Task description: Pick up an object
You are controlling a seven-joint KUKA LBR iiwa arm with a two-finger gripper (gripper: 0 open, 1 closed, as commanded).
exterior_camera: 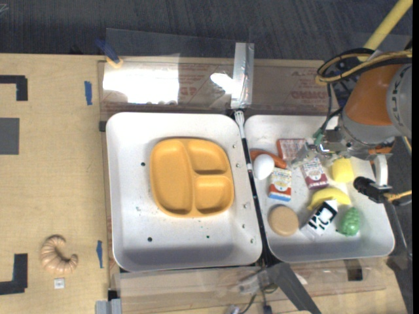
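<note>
The right bin [373, 244] holds several small objects. Among them are a white egg [263, 167], a red and white carton [280, 184], a second small carton [313, 173], an orange-red packet [288, 148] and a yellow lemon [342, 170]. There are also a banana [327, 195], a black and white item [322, 218], a green knobbly piece [350, 222] and a tan round disc [284, 220]. My gripper [319, 145] hangs low over the bin's back right part, just above the second carton and beside the packet. The arm's orange band [373, 103] rises behind it.
The left bin [124, 195] holds an orange divided plate [192, 175]. A tan curled pastry-like toy [59, 254] lies on the bench at the far left. A clear plastic sheet [170, 77] and a metal bracket [242, 70] stand behind the bins. Cables [340, 67] loop near the arm.
</note>
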